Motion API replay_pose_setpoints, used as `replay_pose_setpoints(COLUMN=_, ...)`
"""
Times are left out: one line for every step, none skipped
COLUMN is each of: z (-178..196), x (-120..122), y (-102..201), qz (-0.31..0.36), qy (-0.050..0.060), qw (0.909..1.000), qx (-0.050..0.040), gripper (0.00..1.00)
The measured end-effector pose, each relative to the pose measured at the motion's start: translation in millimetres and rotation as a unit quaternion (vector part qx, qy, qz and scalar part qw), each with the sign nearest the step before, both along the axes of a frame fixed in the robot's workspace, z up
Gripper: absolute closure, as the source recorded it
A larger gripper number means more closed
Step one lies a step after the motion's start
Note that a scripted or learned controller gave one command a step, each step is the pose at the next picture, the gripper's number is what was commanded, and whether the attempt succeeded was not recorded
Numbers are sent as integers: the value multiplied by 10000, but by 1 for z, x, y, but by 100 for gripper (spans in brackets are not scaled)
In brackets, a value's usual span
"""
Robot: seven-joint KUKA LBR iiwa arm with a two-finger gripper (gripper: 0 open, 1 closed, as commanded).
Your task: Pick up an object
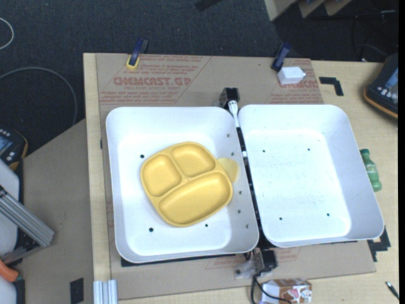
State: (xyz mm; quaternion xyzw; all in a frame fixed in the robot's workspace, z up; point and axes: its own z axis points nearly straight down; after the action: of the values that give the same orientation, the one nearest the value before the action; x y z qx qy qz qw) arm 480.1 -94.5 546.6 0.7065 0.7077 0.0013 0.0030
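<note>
Down on the bench, the biggest thing is the brown cardboard sheet [190,75] with red lettering, and it carries both bins. The left bin [120,170] and the right bin [297,170] sit side by side, their inner rims touching along the middle seam.

All the action is in the left bin. A yellow divided plate [186,183] lies flat on the floor there, right side up and turned at a slant, with 2 small compartments toward the back and 1 large one toward the front. Peeking out at its right edge, touching it or tucked under it, is a pale yellow scrap [229,168]; what it is, I can't say.

Smaller still: a white block [291,75] on the cardboard behind the right bin, with a blue clamp [280,57] just beside it, and a yellow-tipped clamp [135,54] at the back left.

The step in hand? By my read this is the very start: the plate lies ungrasped and the approach is not yet begun. Whether the gripper is released or clenched, I cannot tell.

The next move calls for a descent over the left bin, aimed at a raised rim or a divider ridge. A flat, shallow plate offers little else to pinch.
</note>
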Motion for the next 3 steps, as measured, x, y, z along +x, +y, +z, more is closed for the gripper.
replay_pose_setpoints(z=-104, x=-1, y=24, qz=5, qy=89, qw=10000, qx=20, gripper=100)
replay_pose_setpoints(z=-203, x=-2, y=41, qz=-7, qy=91, qw=10000, qx=19, gripper=100)
replay_pose_setpoints(z=-225, x=-1, y=102, qz=28, qy=58, qw=10000, qx=24, gripper=100)
